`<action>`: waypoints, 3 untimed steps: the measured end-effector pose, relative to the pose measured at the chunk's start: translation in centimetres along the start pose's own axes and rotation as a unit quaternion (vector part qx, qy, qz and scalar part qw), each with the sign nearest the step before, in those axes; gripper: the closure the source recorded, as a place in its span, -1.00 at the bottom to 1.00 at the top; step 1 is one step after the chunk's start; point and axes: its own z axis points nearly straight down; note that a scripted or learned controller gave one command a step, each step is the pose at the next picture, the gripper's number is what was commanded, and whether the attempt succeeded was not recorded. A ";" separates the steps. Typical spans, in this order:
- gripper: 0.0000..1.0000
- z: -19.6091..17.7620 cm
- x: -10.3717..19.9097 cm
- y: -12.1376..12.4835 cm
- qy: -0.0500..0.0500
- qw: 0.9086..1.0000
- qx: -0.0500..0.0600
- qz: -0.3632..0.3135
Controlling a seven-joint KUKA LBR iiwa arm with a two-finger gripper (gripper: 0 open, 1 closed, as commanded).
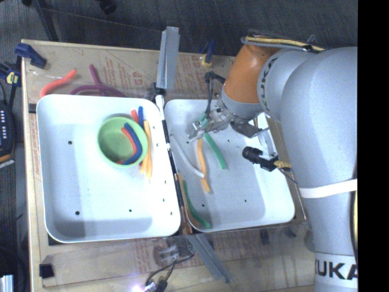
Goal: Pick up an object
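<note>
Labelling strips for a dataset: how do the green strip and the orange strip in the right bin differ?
The green strip is green and shorter; the orange strip is orange and longer. The green one lies nearer the gripper; the orange one reaches further toward the right bin's middle. Both are thin and slanted alike.

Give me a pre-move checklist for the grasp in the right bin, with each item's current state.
1. Gripper over the right bin: ok, it hangs above the bin's upper left part.
2. Targets in reach: ok, a green stick and an orange stick lie just below the gripper.
3. Object between the fingers: cannot tell, the fingertips are too small and cluttered to read.
4. Sticks separated: not ok, the green and orange sticks lie close together near a white stick, so a double grab seems possible.
5. Second green stick against the bin's left wall: not ok as a target, likely hard to close on.
6. Left bin undisturbed: ok, its green bowl sits apart from the arm.
</note>
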 end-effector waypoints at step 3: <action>-1.00 1.1 -0.7 0.4 0.000 0.996 0.000 0.090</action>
